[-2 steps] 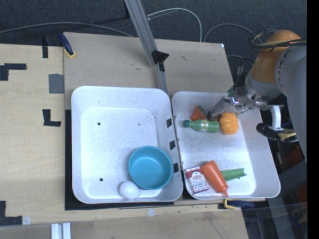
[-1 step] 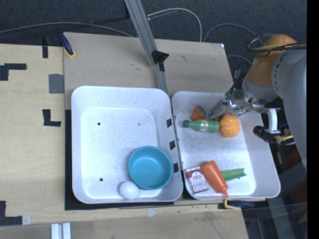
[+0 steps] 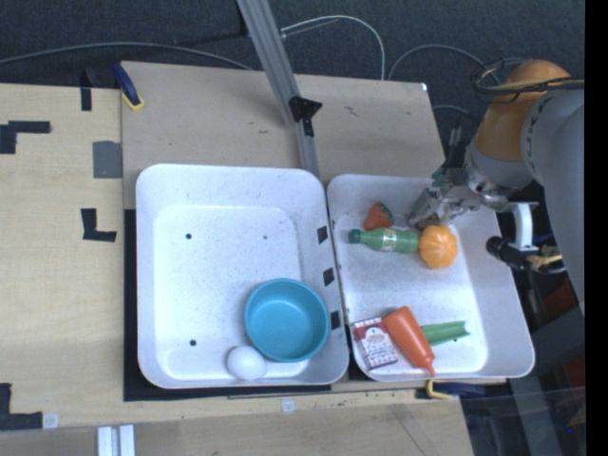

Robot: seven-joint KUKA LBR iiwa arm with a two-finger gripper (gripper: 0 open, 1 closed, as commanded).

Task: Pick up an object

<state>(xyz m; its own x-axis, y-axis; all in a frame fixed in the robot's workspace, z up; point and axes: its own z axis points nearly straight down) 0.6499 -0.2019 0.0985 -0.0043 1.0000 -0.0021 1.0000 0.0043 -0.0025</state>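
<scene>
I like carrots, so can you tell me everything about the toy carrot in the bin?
The carrot looks like a plastic toy: a smooth orange-red cone with a flat green leafy top pointing right. It lies on its side, slanted, near the front of the right bin. Its pointed end rests against the small red and white packet.

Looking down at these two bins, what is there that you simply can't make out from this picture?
- Whether the gripper holds anything: in the camera view its tip is small and blurred, just above the orange ball.
- The small red thing by the green bottle: too small to name.
- The print on the red packet: too small to read.
- The white ball: partly tucked under the blue bowl.
</scene>
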